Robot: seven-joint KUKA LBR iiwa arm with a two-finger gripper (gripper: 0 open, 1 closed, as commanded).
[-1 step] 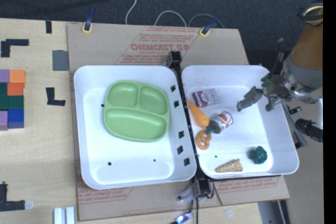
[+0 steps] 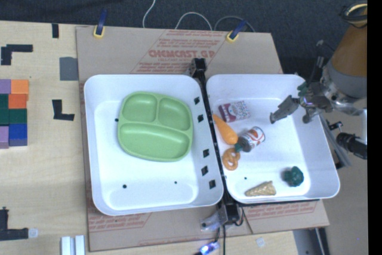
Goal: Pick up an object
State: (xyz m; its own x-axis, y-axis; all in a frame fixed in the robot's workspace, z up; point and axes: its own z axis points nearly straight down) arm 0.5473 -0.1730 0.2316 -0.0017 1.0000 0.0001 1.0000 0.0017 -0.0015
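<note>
Open fingers (image 2: pixel 293 110) hover empty over right bin (image 2: pixel 310 146), beyond can (image 2: pixel 255 137) and carrot (image 2: pixel 225 129)

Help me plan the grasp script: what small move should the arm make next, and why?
Probably move the gripper left and down toward the small can. The gripper sits over the right bin's upper right part with nothing between its fingers, and the can lies nearest, though it touches the carrot, so approach from its right side.

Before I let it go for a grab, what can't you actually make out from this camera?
- The hand, camera view: small and blurred, so its finger spacing is unreadable.
- Arm: cut off by the right edge.
- Can label: too small to read.
- Dark green object: too blurred to identify.
</note>
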